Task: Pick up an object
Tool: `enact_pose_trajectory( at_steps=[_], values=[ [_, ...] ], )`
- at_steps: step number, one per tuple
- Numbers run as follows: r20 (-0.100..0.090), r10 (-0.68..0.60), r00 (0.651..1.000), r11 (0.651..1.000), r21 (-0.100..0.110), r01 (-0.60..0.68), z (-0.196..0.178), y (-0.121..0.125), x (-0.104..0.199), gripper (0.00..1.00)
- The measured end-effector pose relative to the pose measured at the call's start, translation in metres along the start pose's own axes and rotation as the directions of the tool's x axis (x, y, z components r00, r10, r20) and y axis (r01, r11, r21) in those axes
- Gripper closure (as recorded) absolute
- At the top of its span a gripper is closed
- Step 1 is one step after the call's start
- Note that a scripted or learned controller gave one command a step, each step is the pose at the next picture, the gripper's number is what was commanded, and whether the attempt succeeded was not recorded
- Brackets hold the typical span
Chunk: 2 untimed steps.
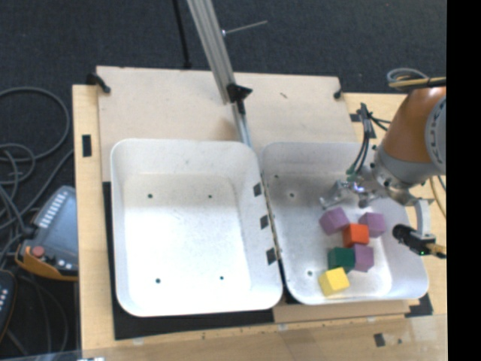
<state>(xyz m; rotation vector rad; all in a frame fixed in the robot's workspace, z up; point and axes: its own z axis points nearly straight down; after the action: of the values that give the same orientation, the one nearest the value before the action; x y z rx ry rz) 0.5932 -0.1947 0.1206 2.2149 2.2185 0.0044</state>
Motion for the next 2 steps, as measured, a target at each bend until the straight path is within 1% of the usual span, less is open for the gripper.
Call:
enact_pose_trajectory(
  at_steps=[1,2],
  values=[
    [0.002,0.003,1.0,1.0,-0.012,-0.003,0.017,-0.04,0.009,0.0],
    [-0.001,0.001,1.0,1.0,-0.006,-0.001,0.019,-0.071,0.002,0.0]
  ],
)
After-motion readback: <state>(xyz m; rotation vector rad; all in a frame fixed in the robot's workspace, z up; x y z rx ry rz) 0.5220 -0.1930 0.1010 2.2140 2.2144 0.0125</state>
